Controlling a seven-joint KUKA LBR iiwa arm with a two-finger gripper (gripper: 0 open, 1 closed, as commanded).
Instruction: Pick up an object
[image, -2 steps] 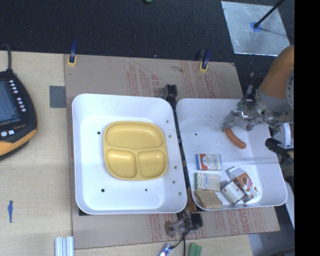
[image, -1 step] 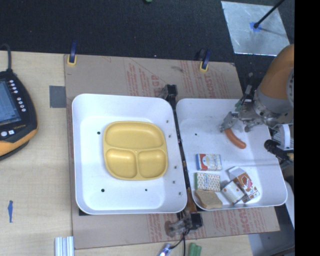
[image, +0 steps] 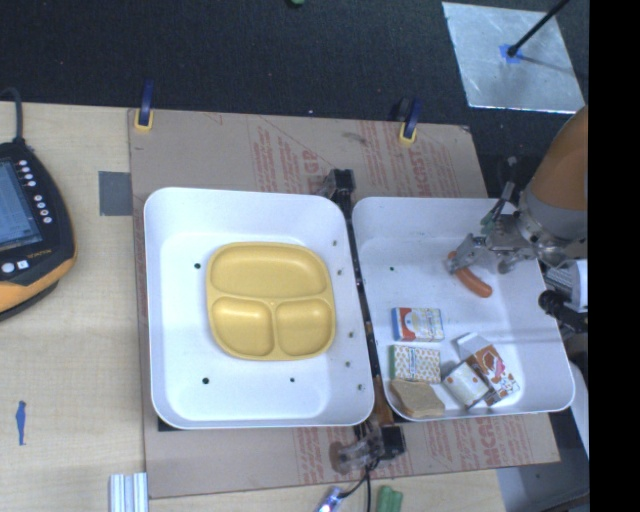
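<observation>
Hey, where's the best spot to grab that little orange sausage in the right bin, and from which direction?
Probably the middle of the orange sausage, from straight above. It lies flat on the right bin floor, slanting in the view, so close across its narrow width. The gripper sits by its upper-left end; the packets lie apart from it.

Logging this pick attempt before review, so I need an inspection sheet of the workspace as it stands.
Surface: wooden bench with cardboard sheet under two white bins.
Job's things: orange sausage, small packets and boxes in right bin.
Clutter: yellow divided tray in left bin.
Grippers: gripper just above the sausage.
Cables: black cable at the pendant.
Surroundings: teach pendant, dark floor.
</observation>
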